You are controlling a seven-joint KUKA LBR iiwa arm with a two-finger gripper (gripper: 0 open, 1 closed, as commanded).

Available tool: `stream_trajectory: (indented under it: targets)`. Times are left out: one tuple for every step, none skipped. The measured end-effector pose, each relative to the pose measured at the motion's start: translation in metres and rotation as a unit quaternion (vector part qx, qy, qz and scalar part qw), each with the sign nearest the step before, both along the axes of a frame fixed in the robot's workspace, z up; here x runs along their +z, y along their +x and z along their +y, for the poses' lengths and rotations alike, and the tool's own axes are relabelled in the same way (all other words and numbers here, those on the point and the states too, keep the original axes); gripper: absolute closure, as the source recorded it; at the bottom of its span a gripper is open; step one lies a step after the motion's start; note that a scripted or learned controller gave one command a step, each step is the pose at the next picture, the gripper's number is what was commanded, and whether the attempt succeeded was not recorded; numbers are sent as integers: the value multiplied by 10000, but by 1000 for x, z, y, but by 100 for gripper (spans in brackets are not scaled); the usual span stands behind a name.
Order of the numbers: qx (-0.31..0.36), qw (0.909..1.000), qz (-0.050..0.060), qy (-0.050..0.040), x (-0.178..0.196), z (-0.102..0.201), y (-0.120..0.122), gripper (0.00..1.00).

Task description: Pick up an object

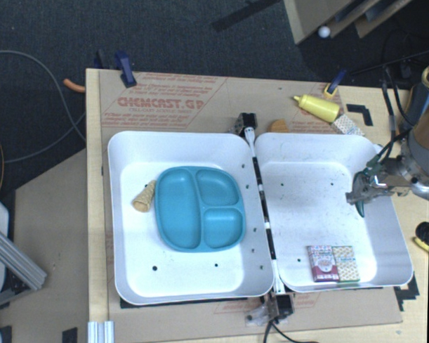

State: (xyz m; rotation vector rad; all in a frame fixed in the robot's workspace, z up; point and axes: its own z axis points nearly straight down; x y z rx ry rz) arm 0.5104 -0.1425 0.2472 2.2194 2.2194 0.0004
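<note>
A small flat packet [332, 263] lies near the front edge of the right bin [301, 205]. In the left bin [129, 199] a blue tray [199, 207] with three parts sits in the middle, and a little cone [144, 195] touches its left side. The gripper [362, 197] hangs over the right bin's right side; I cannot tell how it is set. A yellow bottle [318, 106] lies on the bench behind.

Two smooth white plastic bins [129, 199] sit on a printed brown cardboard sheet [168, 95]. At centre left, a glossy blue plastic divided plate [199, 209].
</note>
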Motion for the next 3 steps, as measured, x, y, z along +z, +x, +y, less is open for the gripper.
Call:
stream_trajectory:
  targets:
    - [10,10000,2,8,-6,69,28,100]
    - [8,10000,4,10,-2,135,29,100]
    - [10,10000,8,14,-37,208,65,100]
